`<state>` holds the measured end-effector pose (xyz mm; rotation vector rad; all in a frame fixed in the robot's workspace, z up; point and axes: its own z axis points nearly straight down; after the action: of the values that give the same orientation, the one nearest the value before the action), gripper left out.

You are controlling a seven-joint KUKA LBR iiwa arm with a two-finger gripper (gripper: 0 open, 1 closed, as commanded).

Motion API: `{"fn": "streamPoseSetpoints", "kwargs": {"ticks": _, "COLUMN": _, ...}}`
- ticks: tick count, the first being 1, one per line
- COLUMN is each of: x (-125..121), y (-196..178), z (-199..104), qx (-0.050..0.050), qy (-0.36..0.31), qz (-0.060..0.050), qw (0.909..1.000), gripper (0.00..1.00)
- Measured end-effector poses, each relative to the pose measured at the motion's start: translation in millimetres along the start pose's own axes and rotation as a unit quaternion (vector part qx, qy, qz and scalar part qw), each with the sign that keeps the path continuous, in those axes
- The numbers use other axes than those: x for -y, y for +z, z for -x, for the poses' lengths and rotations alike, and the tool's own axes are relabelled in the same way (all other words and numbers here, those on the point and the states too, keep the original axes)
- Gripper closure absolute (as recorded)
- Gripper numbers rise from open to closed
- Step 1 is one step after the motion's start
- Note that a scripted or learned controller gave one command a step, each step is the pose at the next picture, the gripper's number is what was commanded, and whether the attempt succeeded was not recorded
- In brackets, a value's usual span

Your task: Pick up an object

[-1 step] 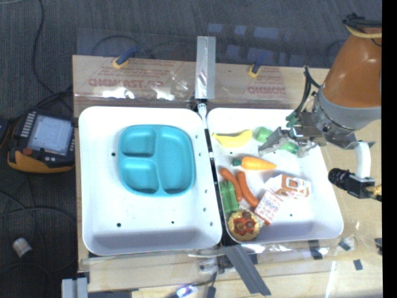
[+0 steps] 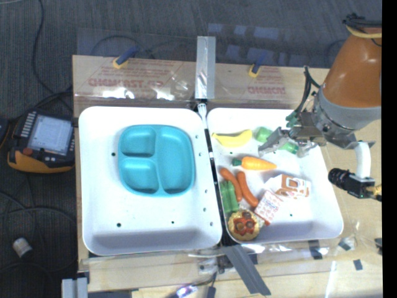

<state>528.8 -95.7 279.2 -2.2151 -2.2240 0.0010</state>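
The right bin holds several toy foods: a yellow banana at its back left, a green piece beside it, an orange carrot, a reddish sausage next to a green vegetable, a small pizza-like disc and a white and red carton. My gripper hangs over the bin's back middle, just right of the green piece and above the carrot. Another green item lies partly hidden under it.
The left bin bears a turquoise divided tray. A metal divider rises behind the two bins. A handheld pendant lies on the floor at left. The arm's orange band fills the upper right.
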Motion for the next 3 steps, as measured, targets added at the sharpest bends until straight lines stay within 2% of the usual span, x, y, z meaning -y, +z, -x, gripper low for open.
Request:
{"fn": "streamPoseSetpoints", "kwargs": {"ticks": 1, "x": -79.7, "y": 77.4, "z": -9.0, "qx": 0.0, "qy": -0.111, "qz": 0.0, "qw": 0.9938, "gripper": 0.0}}
{"fn": "streamPoseSetpoints", "kwargs": {"ticks": 2, "x": -79.7, "y": 77.3, "z": -9.0, "qx": 0.0, "qy": -0.111, "qz": 0.0, "qw": 0.9938, "gripper": 0.0}}
{"fn": "streamPoseSetpoints", "kwargs": {"ticks": 3, "x": -81.0, "y": 188.6, "z": 16.9, "qx": 0.002, "qy": -0.08, "qz": 0.006, "qw": 0.9968, "gripper": 0.0}}
